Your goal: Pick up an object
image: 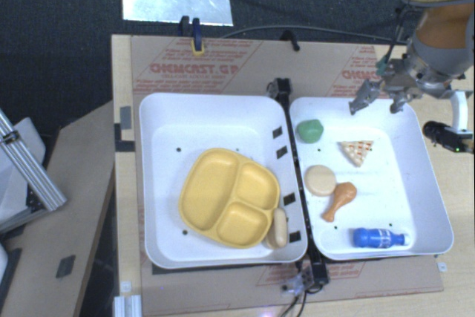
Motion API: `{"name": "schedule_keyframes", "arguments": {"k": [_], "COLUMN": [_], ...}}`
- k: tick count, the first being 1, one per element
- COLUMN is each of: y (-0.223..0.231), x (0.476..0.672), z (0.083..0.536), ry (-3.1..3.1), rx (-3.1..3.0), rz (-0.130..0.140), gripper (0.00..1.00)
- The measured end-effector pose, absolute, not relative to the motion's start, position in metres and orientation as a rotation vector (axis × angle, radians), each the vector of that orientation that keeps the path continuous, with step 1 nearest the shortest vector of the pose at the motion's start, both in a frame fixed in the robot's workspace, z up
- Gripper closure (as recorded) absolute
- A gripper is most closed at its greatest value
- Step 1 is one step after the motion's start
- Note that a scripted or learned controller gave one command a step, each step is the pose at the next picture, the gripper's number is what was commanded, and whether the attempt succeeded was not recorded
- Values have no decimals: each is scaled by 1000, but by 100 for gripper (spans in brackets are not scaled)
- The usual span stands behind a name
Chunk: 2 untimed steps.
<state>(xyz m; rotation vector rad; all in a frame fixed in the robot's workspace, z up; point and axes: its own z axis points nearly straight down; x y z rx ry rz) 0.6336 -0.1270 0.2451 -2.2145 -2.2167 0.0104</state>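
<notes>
On my feed, two bins sit side by side on the desk (89,159). The left bin (171,122) holds a divided plate (230,197) at frame centre, with a bread roll (278,228) touching its lower right edge. The right bin (423,182) holds a round ball (309,131) at upper left, a pizza slice (358,151) to its right, a biscuit (320,180) below, a drumstick (340,200) just beside the biscuit, and a bottle (378,237) lying at lower right.
</notes>
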Motion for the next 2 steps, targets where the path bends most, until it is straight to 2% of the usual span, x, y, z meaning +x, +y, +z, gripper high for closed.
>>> {"name": "schedule_keyframes", "arguments": {"k": [1,2], "y": [-127,-135], "x": [636,640], "z": [253,197], "ry": [-2226,-2222], "rx": [-2219,-2220], "rz": [-2,2], "gripper": [0,0]}}
